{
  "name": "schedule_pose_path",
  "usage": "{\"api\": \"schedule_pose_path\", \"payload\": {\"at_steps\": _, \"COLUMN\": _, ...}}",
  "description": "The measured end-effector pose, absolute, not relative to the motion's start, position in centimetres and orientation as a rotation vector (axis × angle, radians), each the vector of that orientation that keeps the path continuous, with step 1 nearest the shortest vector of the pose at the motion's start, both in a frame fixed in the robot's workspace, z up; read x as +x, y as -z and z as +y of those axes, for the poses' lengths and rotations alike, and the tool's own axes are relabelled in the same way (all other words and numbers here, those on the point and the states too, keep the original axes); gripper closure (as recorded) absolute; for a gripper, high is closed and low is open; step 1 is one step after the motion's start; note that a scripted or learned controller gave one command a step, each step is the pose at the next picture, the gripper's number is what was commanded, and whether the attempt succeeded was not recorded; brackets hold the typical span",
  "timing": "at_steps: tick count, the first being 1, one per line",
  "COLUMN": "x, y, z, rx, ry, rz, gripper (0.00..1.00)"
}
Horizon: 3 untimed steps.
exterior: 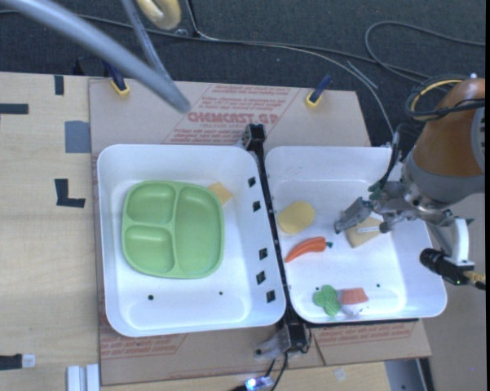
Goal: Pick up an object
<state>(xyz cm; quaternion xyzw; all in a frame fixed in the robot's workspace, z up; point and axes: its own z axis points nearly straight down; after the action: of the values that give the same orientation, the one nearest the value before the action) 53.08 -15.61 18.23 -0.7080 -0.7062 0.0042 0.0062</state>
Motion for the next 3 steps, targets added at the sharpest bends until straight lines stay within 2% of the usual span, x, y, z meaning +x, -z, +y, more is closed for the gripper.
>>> {"api": "schedule_pose_path", "payload": {"at_steps": 1, "x": 53.4, "y": -18.9, "z": -15.6, "rx": -2.219, "ry": -0.002, "rz": -2.222, "gripper": 0.0}}
{"api": "schedule_pose_path", "payload": {"at_steps": 2, "x": 52.3, "y": -13.6, "z": -15.1, "rx": -2.217, "ry": -0.006, "rz": -2.218, "gripper": 0.0}}
{"api": "schedule_pose_path", "payload": {"at_steps": 3, "x": 52.3, "y": -8.4, "z": -15.1, "rx": -2.221, "ry": -0.003, "rz": -2.223, "gripper": 0.0}}
